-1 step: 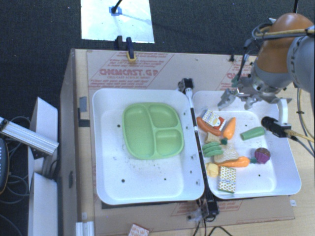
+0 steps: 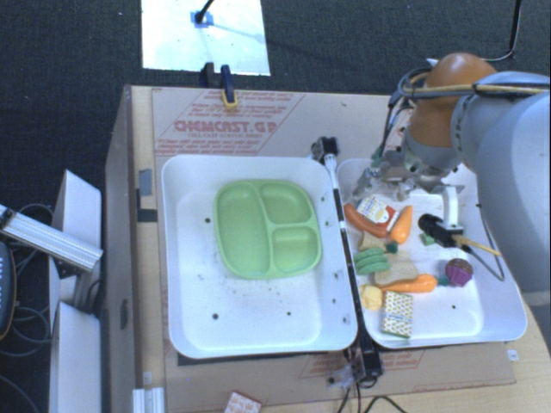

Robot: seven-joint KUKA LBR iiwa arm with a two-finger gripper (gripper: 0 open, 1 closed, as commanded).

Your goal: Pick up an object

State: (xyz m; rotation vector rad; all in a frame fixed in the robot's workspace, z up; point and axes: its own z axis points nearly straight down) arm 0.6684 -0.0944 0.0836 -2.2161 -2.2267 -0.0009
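Note:
My gripper (image 2: 386,177) hangs low over the far part of the right bin (image 2: 508,312), below the orange band of the wrist. Just in front of it lie a small white packet with red print (image 2: 376,208), a red-orange sausage (image 2: 365,223) and an orange carrot (image 2: 401,224). Nearer the front are a green vegetable piece (image 2: 373,261), a bread slice (image 2: 393,274), a second carrot (image 2: 417,285), a yellow chunk (image 2: 371,297), a patterned pale box (image 2: 397,313) and a purple vegetable (image 2: 459,271). I see nothing held in the gripper.
The left bin (image 2: 185,265) holds a green divided plate (image 2: 265,229). A raised rim (image 2: 340,231) separates the two bins. The arm's grey body covers the right bin's far right corner. Cardboard (image 2: 232,123) lies under the bins.

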